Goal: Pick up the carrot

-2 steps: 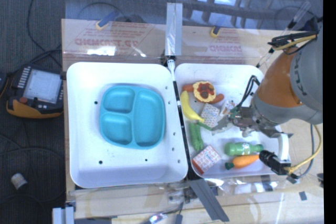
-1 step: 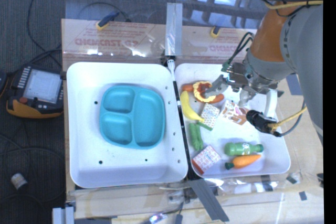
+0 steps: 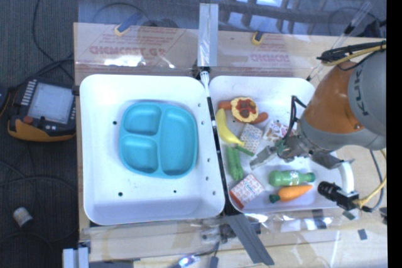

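The orange carrot with a dark green stub lies near the front wall of the right bin, pointing left to right. Just behind it and touching it lies a green bottle. My gripper hangs over the middle of the right bin, a little behind and to the left of the carrot, with nothing visibly in it. The arm's grey and orange wrist covers the bin's right part.
Also in the right bin are a banana, a pizza slice, a green vegetable, a small carton, a snack packet and a red-and-white packet. A blue divided plate sits in the left bin.
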Robot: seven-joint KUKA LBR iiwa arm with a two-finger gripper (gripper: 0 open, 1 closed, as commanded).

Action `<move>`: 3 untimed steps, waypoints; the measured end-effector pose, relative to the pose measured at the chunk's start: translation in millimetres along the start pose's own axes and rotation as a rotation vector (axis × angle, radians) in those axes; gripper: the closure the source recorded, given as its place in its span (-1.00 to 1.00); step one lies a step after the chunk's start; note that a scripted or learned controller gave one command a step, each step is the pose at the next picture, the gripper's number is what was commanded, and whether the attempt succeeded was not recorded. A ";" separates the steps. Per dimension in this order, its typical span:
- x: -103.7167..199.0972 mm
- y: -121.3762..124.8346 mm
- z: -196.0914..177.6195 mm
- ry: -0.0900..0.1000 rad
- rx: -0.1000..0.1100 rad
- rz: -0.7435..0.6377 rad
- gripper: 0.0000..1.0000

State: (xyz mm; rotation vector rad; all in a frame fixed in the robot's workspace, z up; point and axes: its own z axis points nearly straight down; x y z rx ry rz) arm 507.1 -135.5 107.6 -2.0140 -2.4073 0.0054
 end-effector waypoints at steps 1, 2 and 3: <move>1.1 0.4 -8.3 0.002 0.001 -0.001 1.00; 2.1 -24.0 -76.8 -0.001 -0.002 -0.011 1.00; 57.5 -13.1 -107.0 -0.002 -0.004 -0.291 1.00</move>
